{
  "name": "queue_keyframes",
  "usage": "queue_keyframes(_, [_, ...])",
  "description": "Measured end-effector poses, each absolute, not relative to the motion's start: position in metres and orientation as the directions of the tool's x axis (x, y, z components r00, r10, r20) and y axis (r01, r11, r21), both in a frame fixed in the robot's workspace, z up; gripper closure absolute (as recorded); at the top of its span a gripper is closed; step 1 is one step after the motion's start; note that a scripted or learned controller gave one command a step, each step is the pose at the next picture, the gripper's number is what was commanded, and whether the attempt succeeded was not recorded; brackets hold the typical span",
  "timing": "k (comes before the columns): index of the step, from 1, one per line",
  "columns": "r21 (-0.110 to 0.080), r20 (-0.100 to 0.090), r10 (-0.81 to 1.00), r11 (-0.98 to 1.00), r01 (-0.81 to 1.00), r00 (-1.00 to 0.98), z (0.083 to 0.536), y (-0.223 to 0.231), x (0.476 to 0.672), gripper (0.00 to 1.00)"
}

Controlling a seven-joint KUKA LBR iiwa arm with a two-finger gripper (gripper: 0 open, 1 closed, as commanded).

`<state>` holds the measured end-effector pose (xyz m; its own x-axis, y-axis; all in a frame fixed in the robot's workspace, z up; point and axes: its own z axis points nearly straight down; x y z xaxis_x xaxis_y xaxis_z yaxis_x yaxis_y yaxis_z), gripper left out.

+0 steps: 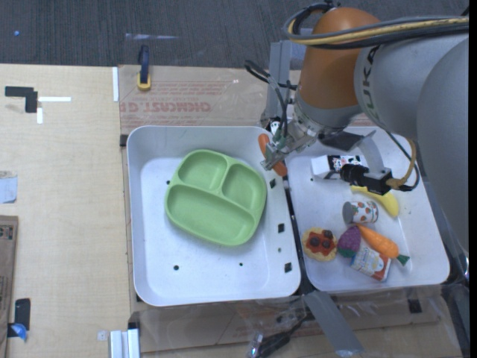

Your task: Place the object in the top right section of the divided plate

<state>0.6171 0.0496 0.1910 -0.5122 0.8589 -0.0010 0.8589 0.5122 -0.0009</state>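
Observation:
A light green divided plate (216,198) lies in the left white bin (149,222), with its two small sections toward the back and right. My gripper (273,152) hangs over the rim between the two bins, just right of the plate's top right section. A small orange object (279,167) sits between the fingers, its ends showing above and below them. The gripper is shut on it. The arm's orange band (335,58) covers the area behind the gripper.
The right bin (425,222) holds a white and black item (333,163), a yellow banana (380,199), a small can (361,212), a round tart toy (320,245), a purple piece (349,240), a toy carrot (380,243) and a packet (369,263).

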Motion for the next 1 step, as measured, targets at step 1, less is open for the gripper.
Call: queue_keyframes(1, [0.0, -0.002, 0.837, 0.548, 0.837, -0.548, 0.2766, 0.0604, 0.5531, 1.0])
